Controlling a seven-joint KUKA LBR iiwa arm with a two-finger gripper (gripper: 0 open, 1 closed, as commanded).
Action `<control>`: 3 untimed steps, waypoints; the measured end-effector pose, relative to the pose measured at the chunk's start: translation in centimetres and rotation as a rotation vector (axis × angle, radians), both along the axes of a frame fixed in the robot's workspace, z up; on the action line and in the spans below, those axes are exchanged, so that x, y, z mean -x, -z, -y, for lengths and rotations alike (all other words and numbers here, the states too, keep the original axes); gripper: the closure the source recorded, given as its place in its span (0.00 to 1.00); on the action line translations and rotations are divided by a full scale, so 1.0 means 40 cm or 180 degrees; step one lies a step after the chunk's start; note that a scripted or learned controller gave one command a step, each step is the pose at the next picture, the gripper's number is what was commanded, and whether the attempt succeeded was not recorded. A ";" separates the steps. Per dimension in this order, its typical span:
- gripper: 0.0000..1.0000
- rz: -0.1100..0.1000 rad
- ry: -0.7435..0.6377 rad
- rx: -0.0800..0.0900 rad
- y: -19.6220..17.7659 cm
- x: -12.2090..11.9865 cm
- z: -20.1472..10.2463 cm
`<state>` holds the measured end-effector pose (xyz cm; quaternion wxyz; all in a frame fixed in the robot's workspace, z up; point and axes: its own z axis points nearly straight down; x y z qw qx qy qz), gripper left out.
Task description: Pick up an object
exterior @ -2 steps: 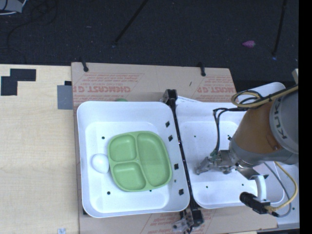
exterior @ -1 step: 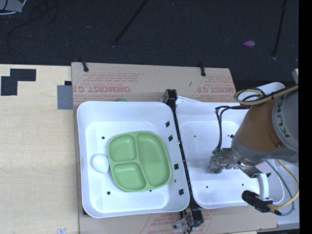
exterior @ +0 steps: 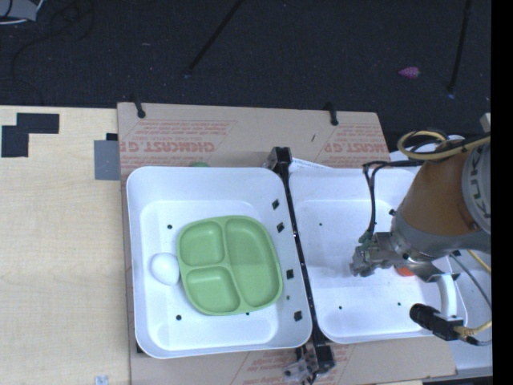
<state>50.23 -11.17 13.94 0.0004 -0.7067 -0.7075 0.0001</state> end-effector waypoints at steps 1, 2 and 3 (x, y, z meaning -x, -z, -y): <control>1.00 0.0010 0.0000 0.0001 -0.132 -0.015 -0.021; 1.00 0.0012 -0.0001 0.0002 -0.281 -0.028 -0.036; 1.00 -0.0007 -0.0012 -0.0004 -0.258 -0.061 -0.184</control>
